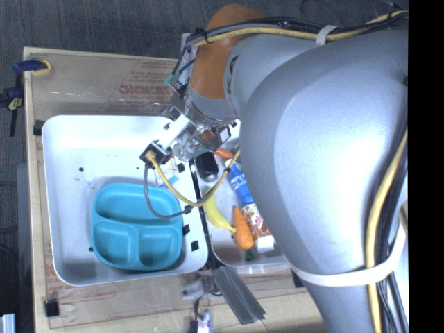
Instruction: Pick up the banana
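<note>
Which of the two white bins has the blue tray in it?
The left bin holds the blue tray; the right bin holds the banana and carrot.

The big grey arm (pixel 312 151) covers most of the right bin (pixel 229 255), from 12 o'clock down to 4 o'clock. The one open bit of that bin is a thin strip at its 9 o'clock side. That strip is crowded: the banana (pixel 218 217), a carrot (pixel 242 231) just beside it, and a blue tube (pixel 241 186) all lie close together. A yellow cable (pixel 182 194) hangs across the wall between the bins. The left bin (pixel 62 158) has lots of free floor at 12 o'clock and 9 o'clock. A blue tray (pixel 137 225) fills its 5 o'clock corner.
</note>
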You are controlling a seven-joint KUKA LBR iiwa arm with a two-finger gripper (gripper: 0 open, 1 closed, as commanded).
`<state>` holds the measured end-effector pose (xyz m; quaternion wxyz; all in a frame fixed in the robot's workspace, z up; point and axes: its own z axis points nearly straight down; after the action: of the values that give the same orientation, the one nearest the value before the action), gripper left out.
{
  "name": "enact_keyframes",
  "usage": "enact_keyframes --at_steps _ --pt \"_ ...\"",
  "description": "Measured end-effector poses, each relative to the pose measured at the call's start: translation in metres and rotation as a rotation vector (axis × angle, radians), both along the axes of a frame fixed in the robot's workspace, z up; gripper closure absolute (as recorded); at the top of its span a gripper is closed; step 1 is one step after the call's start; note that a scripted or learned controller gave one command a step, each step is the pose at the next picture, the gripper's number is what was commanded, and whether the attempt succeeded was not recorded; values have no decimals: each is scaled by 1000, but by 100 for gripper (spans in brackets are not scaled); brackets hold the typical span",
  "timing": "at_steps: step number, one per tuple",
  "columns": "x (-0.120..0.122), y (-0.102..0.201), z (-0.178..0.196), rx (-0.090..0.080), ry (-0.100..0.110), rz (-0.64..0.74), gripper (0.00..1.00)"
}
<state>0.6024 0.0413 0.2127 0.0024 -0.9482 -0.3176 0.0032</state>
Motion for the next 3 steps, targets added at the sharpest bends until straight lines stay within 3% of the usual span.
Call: enact_keyframes --at_steps 1,2,3 --pt "48 -54 112 -1 -4 -251 100" --pt "42 -8 147 -4 -4 -442 100" --pt "12 8 32 -4 3 -339 100"
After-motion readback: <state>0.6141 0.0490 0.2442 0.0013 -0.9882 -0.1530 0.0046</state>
